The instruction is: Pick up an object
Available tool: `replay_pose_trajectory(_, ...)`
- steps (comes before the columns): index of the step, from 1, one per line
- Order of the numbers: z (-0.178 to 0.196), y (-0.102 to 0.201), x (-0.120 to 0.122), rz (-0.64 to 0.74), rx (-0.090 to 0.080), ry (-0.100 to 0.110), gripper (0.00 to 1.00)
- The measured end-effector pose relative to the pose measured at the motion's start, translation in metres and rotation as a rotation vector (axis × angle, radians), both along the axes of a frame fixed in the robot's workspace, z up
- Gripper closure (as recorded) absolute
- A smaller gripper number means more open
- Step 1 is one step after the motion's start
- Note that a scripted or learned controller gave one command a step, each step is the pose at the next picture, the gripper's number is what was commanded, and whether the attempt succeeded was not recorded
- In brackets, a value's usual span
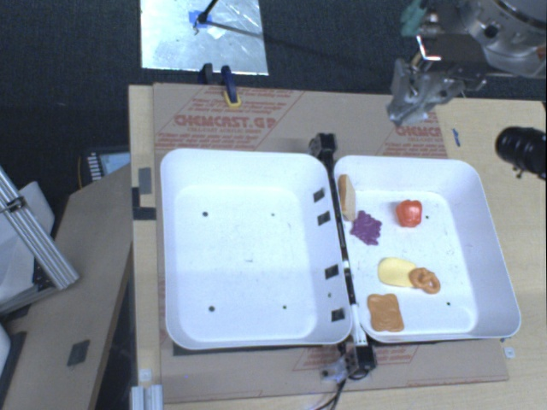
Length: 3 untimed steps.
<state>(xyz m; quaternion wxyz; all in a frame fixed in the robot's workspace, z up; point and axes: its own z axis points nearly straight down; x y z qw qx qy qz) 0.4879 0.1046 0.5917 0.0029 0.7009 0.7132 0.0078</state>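
The right bin (479, 229) holds several small items: a red tomato-like piece (409, 213), a purple grape cluster (366, 227), a tan bread stick (347, 196) along the left wall, a yellow lump (396, 272), a brown pretzel (425, 280) touching it, and a brown toast slice (385, 312) near the front. My gripper (414, 101) hangs high above the bench, beyond the far edge of the right bin, away from every item. Nothing shows between its fingers.
The left bin (171, 229) sits beside the right one, with a black hinge strip (335, 237) between them. A shiny metal sheet (203, 22) lies on the floor at the back. An aluminium frame (30, 237) stands at the left edge.
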Motion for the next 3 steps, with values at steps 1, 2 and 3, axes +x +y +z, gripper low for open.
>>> replay_pose_trajectory(1, 0.011, 0.000, 0.000, 0.003, 0.001, -0.002, 1.00)
replay_pose_trajectory(2, 0.022, 0.000, 0.000, 0.005, 0.003, -0.005, 1.00)
replay_pose_trajectory(3, 0.034, 0.001, 0.001, 0.007, 0.004, -0.007, 1.00)
